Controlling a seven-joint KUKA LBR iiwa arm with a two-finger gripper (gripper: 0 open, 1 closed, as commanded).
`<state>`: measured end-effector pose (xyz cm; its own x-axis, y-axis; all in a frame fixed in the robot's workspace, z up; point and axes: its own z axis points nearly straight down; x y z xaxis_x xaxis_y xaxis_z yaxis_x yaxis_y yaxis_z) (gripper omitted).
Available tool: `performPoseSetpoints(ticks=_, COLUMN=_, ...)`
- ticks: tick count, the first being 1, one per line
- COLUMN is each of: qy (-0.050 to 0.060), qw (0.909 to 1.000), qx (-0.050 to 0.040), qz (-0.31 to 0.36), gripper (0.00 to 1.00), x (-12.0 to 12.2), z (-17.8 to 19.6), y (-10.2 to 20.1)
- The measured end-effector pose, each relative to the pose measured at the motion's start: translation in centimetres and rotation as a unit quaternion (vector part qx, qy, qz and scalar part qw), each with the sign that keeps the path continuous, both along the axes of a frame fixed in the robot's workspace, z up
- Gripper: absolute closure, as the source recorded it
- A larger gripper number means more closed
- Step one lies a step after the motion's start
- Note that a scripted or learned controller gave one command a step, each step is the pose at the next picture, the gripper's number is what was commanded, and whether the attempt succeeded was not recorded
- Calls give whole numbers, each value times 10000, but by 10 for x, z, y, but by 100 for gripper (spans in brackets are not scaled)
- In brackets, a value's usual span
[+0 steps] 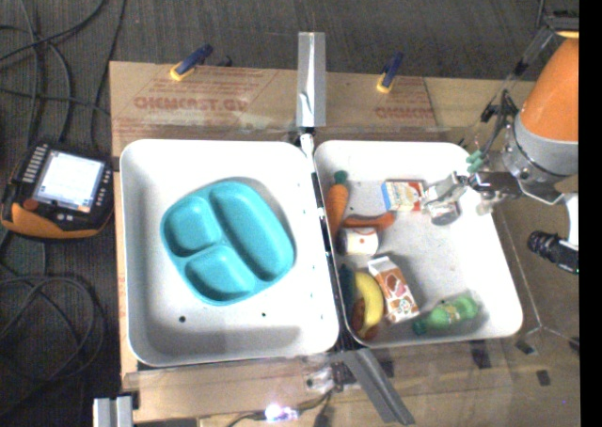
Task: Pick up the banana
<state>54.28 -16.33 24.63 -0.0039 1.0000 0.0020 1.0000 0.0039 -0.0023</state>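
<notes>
The banana (367, 300) is yellow with a brown lower end and lies near the front left corner of the right bin (489, 256). It rests between a dark green item on its left and a small juice carton (396, 290) on its right. My gripper (442, 201) hovers over the back right part of that bin, well behind and to the right of the banana. It comes in from the right under the orange-banded wrist (553, 105). Nothing visible sits between its tips.
The right bin also holds a carrot (337, 201), a red sausage (369, 221), a small white cup (361, 243), a white snack box (403, 195) and a green bottle (450, 313). A blue divided plate (229, 239) lies in the left bin (141, 322). A handheld pendant (58, 188) rests at far left.
</notes>
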Motion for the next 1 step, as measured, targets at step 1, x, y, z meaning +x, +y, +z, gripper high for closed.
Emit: performPoseSetpoints(ticks=1, qy=5, qw=9967, qx=4, qz=813, gripper=0, x=-56, z=-119, y=38)
